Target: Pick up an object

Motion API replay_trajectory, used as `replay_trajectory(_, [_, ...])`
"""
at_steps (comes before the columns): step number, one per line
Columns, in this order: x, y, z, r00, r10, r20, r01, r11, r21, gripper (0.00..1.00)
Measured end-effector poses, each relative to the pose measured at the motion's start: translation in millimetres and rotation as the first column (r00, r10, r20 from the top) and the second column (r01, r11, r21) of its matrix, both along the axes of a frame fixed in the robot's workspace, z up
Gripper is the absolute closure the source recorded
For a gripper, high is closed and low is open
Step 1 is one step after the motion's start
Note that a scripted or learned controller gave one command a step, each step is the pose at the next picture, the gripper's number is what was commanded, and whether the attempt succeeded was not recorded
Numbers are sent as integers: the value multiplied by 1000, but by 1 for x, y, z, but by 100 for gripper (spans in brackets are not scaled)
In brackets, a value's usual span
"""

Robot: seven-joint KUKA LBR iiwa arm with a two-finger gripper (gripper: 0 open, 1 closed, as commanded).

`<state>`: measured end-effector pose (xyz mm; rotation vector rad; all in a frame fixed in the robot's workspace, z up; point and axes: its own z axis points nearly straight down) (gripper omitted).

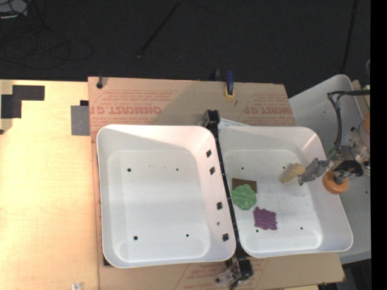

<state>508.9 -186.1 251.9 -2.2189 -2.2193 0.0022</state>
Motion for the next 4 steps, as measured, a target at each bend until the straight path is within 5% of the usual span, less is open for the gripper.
replay_trajectory(1, [-34,-24,143,1000,-4,17,4,1000,-8,0])
replay_trajectory(2, [-33,-23,143,1000,-2,1,2,1000,-2,100])
replay_trajectory(3, [-32,-19,244,1000,1,12,-1,1000,-5,100])
replay_trajectory(4, [-26,35,276,1000,5,5,-5,1000,-1,100])
